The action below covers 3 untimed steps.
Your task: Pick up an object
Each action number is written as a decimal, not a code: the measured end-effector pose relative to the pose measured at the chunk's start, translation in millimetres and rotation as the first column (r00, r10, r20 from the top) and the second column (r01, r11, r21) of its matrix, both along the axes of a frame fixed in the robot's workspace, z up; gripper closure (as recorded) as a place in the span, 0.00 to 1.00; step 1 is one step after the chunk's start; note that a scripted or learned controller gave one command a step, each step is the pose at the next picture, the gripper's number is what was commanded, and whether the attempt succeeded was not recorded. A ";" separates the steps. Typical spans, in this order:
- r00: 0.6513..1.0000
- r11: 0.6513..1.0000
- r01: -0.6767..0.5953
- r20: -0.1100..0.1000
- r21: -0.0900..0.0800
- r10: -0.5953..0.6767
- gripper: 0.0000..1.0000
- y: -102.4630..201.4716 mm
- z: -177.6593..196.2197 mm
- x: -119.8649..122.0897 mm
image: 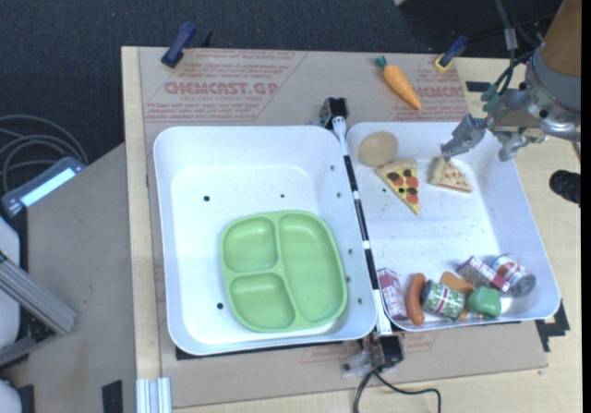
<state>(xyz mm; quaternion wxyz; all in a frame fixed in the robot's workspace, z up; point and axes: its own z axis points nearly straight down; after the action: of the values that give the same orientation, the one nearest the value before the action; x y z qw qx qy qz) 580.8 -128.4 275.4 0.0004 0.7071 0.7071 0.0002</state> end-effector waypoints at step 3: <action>1.000 1.000 -0.002 0.001 0.001 0.002 1.00 100.3 -90.0 21.2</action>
<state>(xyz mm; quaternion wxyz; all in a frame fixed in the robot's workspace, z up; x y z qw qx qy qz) 602.0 -28.1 185.5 0.0003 0.7065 0.7077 0.0011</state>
